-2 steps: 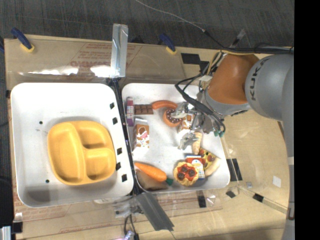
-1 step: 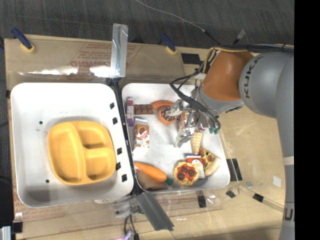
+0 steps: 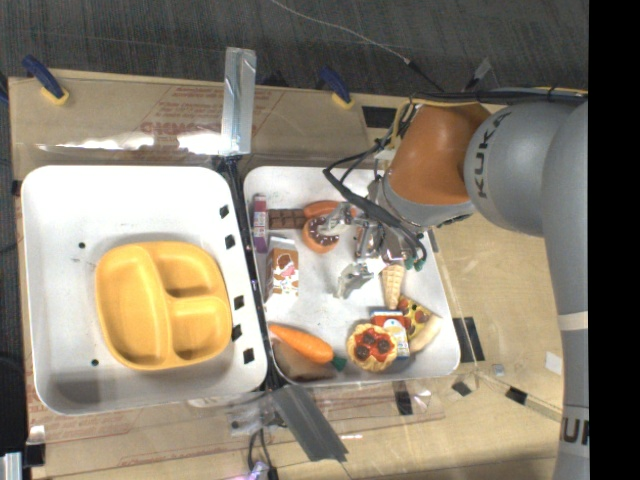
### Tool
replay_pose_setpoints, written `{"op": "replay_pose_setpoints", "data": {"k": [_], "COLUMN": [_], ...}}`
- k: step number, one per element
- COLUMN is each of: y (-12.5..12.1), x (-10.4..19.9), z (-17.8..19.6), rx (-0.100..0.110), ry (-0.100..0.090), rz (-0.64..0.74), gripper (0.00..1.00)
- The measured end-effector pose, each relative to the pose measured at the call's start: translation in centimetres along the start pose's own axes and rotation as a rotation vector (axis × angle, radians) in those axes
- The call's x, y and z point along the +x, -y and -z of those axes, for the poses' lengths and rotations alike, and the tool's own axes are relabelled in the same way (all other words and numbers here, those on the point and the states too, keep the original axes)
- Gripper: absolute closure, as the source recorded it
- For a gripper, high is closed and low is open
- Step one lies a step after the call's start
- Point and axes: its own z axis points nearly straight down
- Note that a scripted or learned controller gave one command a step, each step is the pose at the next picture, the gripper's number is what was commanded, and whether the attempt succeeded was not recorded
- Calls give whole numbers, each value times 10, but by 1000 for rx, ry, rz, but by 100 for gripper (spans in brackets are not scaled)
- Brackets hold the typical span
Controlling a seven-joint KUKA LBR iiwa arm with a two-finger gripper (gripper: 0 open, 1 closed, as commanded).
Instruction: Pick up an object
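My gripper (image 3: 352,278) hangs low over the middle of the right bin (image 3: 300,183), below the orange wrist band. It is just left of an ice cream cone (image 3: 392,284) and below a brown donut (image 3: 322,232). Nothing is visibly held in it. A small snack packet (image 3: 283,272) lies to its left. A carrot (image 3: 302,344) and a round pizza toy (image 3: 374,344) rest along the bin's near wall, with a pizza slice (image 3: 420,322) beside them. A purple marker (image 3: 259,220) and a chocolate bar (image 3: 286,218) lie at the bin's far left.
The left bin (image 3: 60,198) holds a yellow divided plate (image 3: 160,301). Black cables (image 3: 350,168) loop off the wrist over the right bin's far side. Cardboard and tape surround both bins.
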Motion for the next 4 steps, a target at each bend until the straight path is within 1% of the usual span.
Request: {"op": "replay_pose_setpoints", "data": {"k": [1,2,3,4], "y": [-61,0,33,31], "x": [-11,29,84,80], "z": [-2,-2,-1,11], "rx": [-1,-1,0,1], "ry": [-5,-4,1,7], "rz": [-13,355,491,496], "gripper": [0,0,0,100]}}
